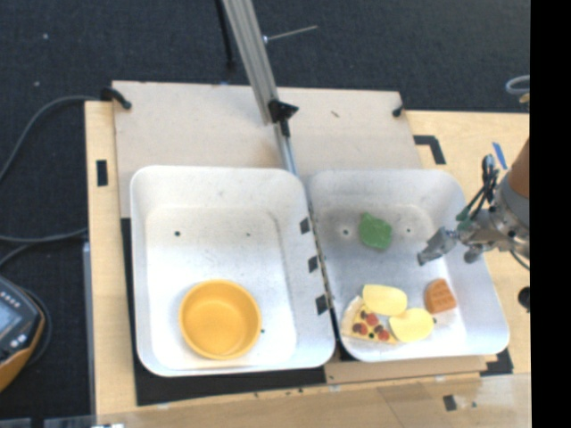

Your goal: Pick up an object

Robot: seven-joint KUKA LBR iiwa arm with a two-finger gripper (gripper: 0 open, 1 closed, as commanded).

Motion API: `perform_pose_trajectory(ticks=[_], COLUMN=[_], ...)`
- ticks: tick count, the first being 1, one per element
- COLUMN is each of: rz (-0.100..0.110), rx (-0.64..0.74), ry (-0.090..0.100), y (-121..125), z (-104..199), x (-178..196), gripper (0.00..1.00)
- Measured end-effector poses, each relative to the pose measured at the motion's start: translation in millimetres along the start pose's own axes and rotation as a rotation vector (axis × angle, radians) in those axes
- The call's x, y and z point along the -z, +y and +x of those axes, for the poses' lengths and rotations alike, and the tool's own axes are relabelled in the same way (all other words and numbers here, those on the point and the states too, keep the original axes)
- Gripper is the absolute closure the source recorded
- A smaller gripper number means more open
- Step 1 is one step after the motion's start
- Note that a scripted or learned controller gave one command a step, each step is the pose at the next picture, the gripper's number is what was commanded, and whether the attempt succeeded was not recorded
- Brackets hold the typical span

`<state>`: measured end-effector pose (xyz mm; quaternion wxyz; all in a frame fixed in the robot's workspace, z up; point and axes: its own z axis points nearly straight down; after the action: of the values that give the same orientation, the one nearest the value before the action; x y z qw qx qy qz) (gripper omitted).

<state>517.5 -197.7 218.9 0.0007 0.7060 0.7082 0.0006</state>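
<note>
The claw (434,247) hangs at the right of the frame over the right bin (464,194), and whether its fingers are apart or together cannot be told. Nothing sits in it. Nearest below lies the orange-brown piece (439,296); the green lump (376,232) lies to its left, the yellow pieces (397,312) lower down. The orange-brown piece lies near the bin's right wall, so a descent there might clip the rim or close on nothing.

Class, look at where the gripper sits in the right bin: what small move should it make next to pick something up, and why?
Probably shift toward the orange block and descend. The gripper sits just above it in the right bin, nothing visible between its fingers.
</note>
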Motion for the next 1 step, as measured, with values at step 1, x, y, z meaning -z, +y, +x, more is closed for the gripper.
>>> perform_pose_trajectory(ticks=[1], rz=[-0.001], rx=[-0.002], ry=[0.000], y=[0.0], z=[-0.2], x=[0.1], gripper=[0.00])
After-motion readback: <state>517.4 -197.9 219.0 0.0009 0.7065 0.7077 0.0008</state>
